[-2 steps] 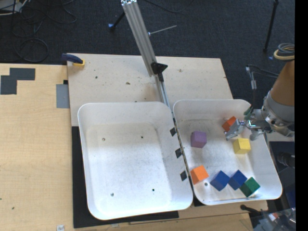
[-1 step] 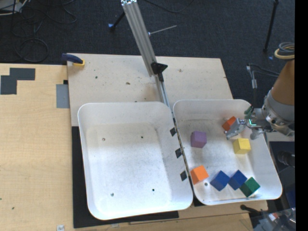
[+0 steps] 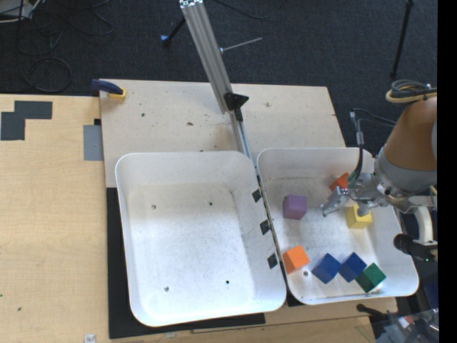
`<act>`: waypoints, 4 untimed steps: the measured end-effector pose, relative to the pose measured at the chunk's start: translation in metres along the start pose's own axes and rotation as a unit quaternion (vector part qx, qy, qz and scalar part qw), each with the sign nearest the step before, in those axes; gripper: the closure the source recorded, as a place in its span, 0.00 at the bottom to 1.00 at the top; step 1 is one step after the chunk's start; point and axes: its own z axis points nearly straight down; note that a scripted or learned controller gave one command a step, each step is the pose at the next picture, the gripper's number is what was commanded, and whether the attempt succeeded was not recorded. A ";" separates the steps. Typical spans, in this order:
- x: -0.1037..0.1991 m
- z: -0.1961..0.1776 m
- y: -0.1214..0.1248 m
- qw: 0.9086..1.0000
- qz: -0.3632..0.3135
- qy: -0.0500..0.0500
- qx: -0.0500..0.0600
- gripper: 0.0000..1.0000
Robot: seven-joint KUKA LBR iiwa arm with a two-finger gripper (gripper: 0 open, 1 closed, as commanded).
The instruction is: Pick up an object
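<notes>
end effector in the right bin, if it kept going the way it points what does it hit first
Probably the purple cube: the end effector points left toward it across bare bin floor. Depth is unclear from this slanted view.

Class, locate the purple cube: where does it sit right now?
The purple cube lies in the right bin, left of the pincer and above the orange cube.

Slanted aluminium rail over wooden bench; blue-and-yellow clamp at board's far left corner; dark cables on carpet; grey patches alongside.
</notes>
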 end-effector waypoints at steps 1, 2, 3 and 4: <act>-0.004 0.043 0.004 1.000 -0.001 0.000 -0.002 0.00; -0.002 0.064 0.005 1.000 0.000 0.000 -0.003 0.00; -0.003 0.054 0.004 1.000 0.002 0.000 -0.003 1.00; 0.004 0.008 0.000 1.000 0.000 -0.001 -0.004 1.00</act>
